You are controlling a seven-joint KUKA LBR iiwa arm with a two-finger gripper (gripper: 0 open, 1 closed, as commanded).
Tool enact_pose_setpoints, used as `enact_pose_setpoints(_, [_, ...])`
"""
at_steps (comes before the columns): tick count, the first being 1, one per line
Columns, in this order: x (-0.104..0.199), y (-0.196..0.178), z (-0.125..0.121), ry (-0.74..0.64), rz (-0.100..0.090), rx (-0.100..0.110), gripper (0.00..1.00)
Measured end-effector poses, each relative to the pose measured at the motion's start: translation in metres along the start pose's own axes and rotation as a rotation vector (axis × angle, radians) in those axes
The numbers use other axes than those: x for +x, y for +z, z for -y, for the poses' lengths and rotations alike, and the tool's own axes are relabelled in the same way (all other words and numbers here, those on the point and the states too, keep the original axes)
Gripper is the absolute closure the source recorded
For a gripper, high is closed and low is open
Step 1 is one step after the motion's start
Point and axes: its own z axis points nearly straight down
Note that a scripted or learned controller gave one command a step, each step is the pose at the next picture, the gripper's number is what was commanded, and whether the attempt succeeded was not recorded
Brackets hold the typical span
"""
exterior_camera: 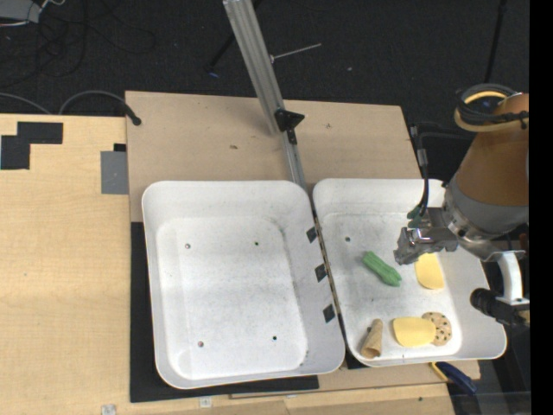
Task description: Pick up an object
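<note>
In the right bin [363, 206] lie several small items: a green pod-shaped piece [381, 268], a yellow round piece [429, 273], a yellow slab [413, 332], a speckled cookie [438, 327] and a tan cone [372, 339]. My gripper [416, 244] hangs over the right bin, just above and left of the yellow round piece and right of the green piece. Nothing shows between its fingers.
The left bin [173, 206] sits beside the right one, with a row of black clips [320, 271] along the shared rim. A slanted metal rail [259, 67] rises behind the bins. The arm's bulk [492, 171] covers the right bin's far right side.
</note>
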Motion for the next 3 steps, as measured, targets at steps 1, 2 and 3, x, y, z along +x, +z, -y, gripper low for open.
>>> enact_pose_setpoints(1, [0.05,0.008,-0.008,0.001,-0.001,0.004,1.0])
enact_pose_setpoints(2, [0.097,-0.004,-0.01,0.001,0.0,0.001,1.0])
enact_pose_setpoints(3, [0.144,-0.011,-0.012,0.001,0.0,0.003,1.0])
